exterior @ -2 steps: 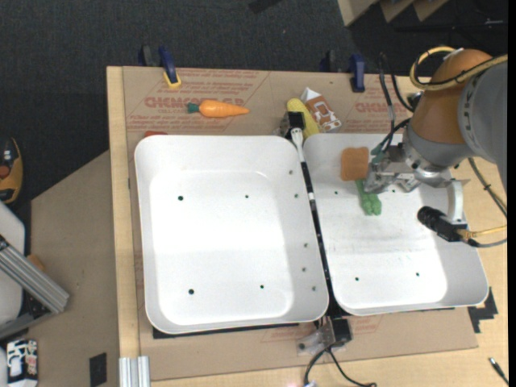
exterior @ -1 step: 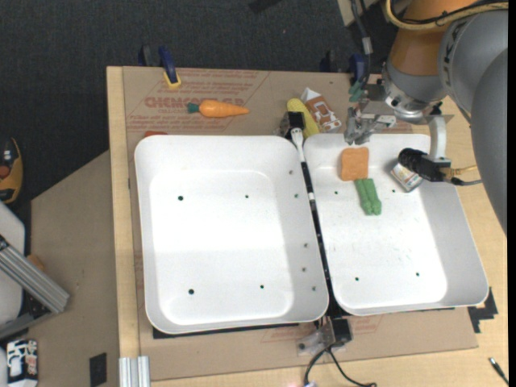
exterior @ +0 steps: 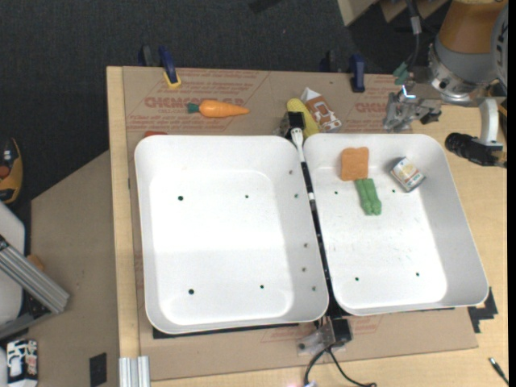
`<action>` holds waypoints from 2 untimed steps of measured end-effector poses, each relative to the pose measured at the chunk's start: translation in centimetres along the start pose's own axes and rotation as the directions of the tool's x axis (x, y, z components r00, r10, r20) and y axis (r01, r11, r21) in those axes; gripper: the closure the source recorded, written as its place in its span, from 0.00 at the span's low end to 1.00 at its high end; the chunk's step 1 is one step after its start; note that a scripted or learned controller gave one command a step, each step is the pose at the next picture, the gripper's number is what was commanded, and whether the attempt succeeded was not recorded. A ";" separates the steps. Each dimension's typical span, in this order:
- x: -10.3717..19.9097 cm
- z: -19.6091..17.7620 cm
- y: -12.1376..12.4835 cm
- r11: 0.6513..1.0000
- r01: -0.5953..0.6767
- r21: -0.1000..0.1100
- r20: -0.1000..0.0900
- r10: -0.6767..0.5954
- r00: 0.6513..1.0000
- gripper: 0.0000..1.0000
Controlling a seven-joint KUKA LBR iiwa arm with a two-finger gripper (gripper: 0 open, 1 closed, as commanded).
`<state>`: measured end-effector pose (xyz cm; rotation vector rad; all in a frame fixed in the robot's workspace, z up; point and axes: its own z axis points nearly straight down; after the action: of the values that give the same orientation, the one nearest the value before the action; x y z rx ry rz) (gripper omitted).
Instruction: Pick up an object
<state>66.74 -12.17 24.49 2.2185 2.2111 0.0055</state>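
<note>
The right bin (exterior: 451,240) holds three small things near its far end. An orange block (exterior: 355,164) lies flat, and a green, pod-like piece (exterior: 368,195) sits just in front of it. A small silver can (exterior: 407,173) lies on its side to their right. My gripper (exterior: 405,111) hangs above the bench just beyond the right bin's far rim, up and to the right of the orange block, touching none of them. The arm (exterior: 472,22) with its orange band rises behind it at the top right.
The left bin (exterior: 161,240) stands next to the right one. Beyond the bins lie a toy carrot (exterior: 218,109), a yellow-and-black item (exterior: 297,118) and a small packet (exterior: 324,113). Blue clamps (exterior: 169,69) (exterior: 356,72) grip the board's far edge. A black part (exterior: 476,147) juts in at right.
</note>
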 end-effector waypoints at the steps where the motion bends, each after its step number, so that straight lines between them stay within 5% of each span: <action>1: 12.4 -2.1 -2.6 1.000 0.016 0.009 -0.010 -0.016 1.000 1.00; 2: 4.4 -4.6 -7.0 1.000 -0.004 0.010 -0.002 0.004 1.000 1.00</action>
<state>59.72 -7.76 29.02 2.2295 2.2129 -0.0035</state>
